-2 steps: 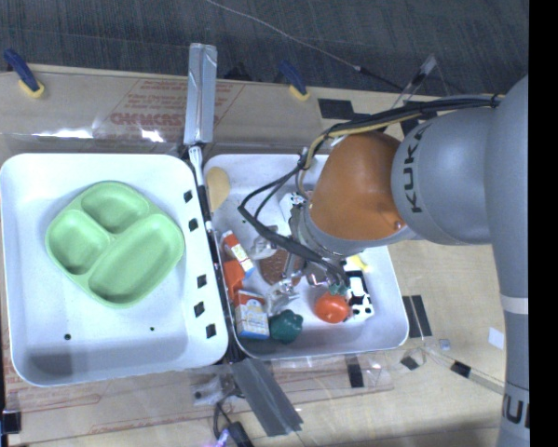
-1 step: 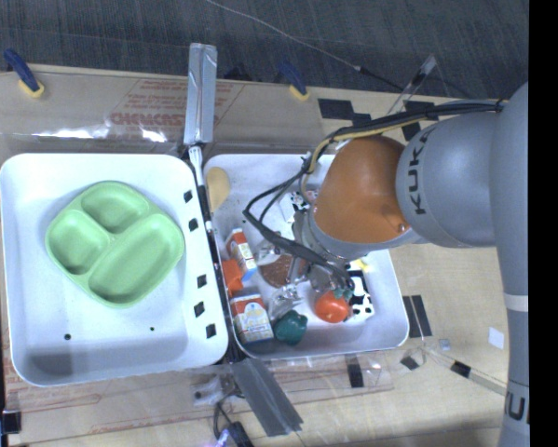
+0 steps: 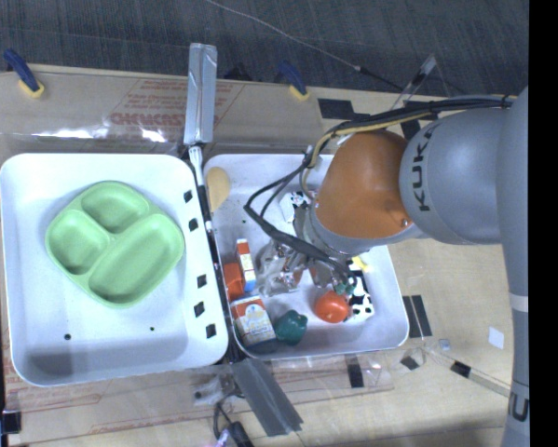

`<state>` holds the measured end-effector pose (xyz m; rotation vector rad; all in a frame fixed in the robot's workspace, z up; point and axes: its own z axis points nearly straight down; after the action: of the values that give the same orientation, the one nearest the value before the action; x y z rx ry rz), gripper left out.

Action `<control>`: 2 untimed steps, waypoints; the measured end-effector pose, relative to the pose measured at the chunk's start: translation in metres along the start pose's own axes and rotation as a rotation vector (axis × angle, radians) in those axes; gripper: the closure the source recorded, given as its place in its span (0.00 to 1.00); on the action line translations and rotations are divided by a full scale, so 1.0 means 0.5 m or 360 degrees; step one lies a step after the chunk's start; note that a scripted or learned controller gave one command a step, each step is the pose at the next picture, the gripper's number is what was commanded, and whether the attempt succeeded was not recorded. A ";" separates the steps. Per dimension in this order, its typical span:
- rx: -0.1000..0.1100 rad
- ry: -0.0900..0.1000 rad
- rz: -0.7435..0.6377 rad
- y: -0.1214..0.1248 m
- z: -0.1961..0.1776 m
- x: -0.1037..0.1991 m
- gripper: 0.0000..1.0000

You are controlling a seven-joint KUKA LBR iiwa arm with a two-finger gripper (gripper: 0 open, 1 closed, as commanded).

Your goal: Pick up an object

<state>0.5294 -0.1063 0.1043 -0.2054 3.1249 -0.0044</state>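
My gripper (image 3: 295,270) is down inside the right bin (image 3: 260,168), under the arm's orange band (image 3: 364,194). Its fingers reach among the objects near the bin's middle. Around it lie a red tomato-like ball (image 3: 331,307), a dark green toy (image 3: 291,326), a small carton with an orange label (image 3: 251,321), an orange and white packet (image 3: 244,259), a black and white piece (image 3: 360,301) and a tan round object (image 3: 219,187) at the far left corner. I see nothing clearly between the fingers.
The left bin (image 3: 27,277) holds a green divided plate (image 3: 115,241). A metal bar (image 3: 201,91) rises behind the wall between the bins. Black cables (image 3: 269,198) loop off the wrist over the right bin.
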 end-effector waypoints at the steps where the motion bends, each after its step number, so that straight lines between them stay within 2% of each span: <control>1: -0.0001 0.0008 0.0350 -0.100 -0.146 -0.072 1.00; 2: -0.0002 0.0006 0.0352 -0.028 -0.246 -0.149 1.00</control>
<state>0.6039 -0.1104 0.2279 0.1411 3.1320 -0.0008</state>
